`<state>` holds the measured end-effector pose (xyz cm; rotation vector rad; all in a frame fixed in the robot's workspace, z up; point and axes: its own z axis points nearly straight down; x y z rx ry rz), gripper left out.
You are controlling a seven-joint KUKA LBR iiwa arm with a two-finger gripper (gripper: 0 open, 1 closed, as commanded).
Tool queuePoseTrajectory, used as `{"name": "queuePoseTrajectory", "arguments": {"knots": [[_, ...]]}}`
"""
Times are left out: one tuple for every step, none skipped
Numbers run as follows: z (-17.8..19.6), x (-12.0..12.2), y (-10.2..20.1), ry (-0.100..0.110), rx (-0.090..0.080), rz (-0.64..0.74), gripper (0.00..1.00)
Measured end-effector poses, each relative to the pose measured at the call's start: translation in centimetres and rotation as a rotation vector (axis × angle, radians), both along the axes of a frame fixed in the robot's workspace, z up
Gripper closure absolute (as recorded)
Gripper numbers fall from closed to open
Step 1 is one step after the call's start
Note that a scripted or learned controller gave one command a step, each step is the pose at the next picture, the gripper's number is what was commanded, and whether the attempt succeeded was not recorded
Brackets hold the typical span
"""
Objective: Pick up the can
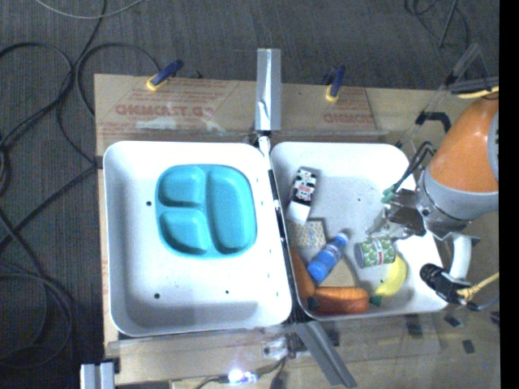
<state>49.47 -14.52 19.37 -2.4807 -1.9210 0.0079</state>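
The can, green and white with a silver end, lies on its side in the right bin, near that bin's right front. My gripper hangs just above and to the right of the can, right over its upper edge. The grey arm with its orange band reaches in from the right and hides the bin's right rim. A yellow banana lies against the can's front side.
In the right bin also lie a blue bottle, two orange carrot-like pieces, a patterned packet and a small black-and-white bottle. The left bin holds a blue divided tray.
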Motion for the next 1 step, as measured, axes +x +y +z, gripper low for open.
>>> {"name": "queuePoseTrajectory", "arguments": {"knots": [[1.23, 3.07, 0.19, -0.001, 0.001, 0.334, 1.00]]}}
